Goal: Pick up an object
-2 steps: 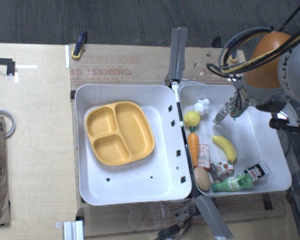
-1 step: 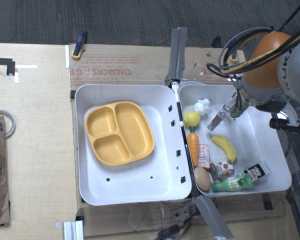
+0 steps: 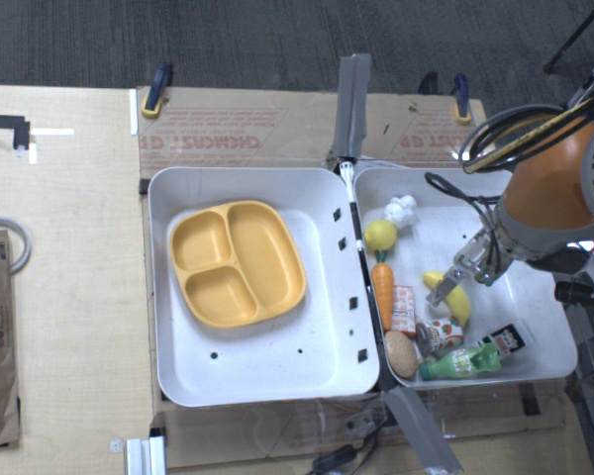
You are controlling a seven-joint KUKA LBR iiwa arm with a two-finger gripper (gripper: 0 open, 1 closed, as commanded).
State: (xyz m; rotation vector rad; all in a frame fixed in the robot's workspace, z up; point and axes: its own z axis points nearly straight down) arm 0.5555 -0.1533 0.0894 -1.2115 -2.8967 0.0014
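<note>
A: Hovering low in the right bin point(image 3: 535, 359), my gripper point(image 3: 453, 280) sits right over the banana point(image 3: 449, 295), centre-right of frame. Approach step, I'd say; grasp not confirmed.

B: Fingers?

A: Look slightly parted, touching or just above the banana; can't tell if it's between them. Next move calls for closing squarely, then lifting.

B: Anything unclear?

A: Fingertips blur into the banana; my arm is cut off at the right edge. Carrot point(image 3: 381, 293) and green bottle point(image 3: 460, 363) lie nearby.

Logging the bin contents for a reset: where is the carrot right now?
The carrot lies in the right bin, along its left wall beside the divider, just below the lemon and above the potato.
</note>
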